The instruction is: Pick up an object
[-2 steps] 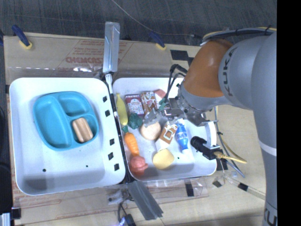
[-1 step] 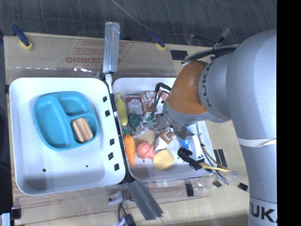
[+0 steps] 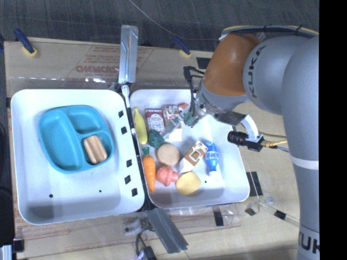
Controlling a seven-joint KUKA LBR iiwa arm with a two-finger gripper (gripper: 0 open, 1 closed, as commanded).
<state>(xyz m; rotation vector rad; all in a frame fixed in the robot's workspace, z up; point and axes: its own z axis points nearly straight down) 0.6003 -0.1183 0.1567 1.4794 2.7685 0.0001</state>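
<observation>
In the left bin you have a blue divided plate toward the far left corner, with a brown roll in its right compartment. In the right bin, along the left wall, you see a yellow banana and an orange carrot below it. Near the middle sit a round tan bun, a pink toy and a yellow potato. Two small red packets lie at the far edge. A small carton and a blue bottle lie right of centre. The gripper hangs over the far edge beside the packets; whether it is grasping anything, you cannot tell.
</observation>
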